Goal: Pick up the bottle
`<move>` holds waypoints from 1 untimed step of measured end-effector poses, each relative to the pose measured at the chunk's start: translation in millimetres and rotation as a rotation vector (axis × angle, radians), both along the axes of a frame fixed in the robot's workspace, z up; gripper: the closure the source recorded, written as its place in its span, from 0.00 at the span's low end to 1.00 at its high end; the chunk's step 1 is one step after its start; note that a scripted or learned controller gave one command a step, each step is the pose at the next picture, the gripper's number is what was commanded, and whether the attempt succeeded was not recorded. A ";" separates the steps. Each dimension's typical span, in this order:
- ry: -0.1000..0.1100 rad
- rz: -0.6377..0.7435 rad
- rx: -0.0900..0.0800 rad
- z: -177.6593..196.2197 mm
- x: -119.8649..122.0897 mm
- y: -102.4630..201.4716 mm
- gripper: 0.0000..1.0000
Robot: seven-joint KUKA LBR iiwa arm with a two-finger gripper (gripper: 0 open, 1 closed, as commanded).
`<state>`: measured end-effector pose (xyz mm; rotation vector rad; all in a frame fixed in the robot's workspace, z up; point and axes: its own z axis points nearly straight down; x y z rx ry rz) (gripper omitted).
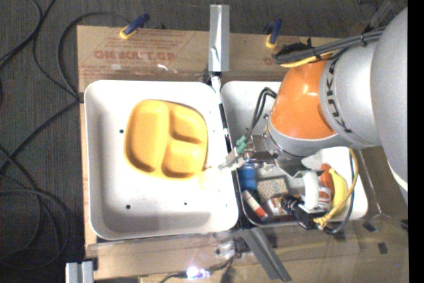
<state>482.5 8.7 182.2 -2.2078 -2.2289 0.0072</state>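
Observation:
The bottle (pixel 322 187), white with an orange-red label, lies near the front right of the right bin (pixel 240 97), partly tucked under the arm. My gripper (pixel 264 172) hangs low over the front left part of that bin, left of the bottle. The grey and orange arm hides most of it. Directly beneath it lie a blue object (pixel 248 175) and a small patterned box (pixel 268 189). I see nothing held.
A red and white marker (pixel 255 204) lies by the right bin's front left corner. The left bin (pixel 106 209) holds a yellow divided tray (pixel 167 138). A narrow wall (pixel 225 136) separates the bins.

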 end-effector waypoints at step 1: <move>-0.001 -0.134 -0.002 0.0 24.3 -20.4 0.00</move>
